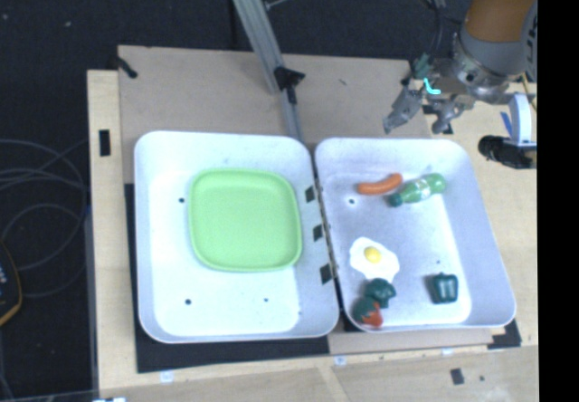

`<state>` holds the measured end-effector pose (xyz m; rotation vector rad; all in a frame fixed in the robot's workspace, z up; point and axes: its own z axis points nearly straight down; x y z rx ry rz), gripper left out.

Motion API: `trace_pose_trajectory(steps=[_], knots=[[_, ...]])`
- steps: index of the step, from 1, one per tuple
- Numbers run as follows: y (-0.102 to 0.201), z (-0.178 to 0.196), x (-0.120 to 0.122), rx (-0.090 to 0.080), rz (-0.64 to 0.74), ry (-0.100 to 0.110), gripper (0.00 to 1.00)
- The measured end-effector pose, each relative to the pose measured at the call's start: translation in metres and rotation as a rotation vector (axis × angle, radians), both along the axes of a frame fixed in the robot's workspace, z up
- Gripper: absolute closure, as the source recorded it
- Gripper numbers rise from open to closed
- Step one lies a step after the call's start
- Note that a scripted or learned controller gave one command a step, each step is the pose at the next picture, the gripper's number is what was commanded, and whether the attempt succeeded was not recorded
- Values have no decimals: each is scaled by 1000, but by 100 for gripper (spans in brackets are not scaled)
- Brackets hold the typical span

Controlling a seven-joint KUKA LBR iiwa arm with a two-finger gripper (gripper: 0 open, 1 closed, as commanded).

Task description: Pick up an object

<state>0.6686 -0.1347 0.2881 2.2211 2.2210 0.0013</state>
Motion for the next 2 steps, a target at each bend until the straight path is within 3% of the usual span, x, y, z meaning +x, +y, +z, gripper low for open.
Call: trace_pose_trajectory(steps=[1,2], knots=[[0,0,0,0,0,0,0],[0,-46,-8,-1,-1,4,0]])
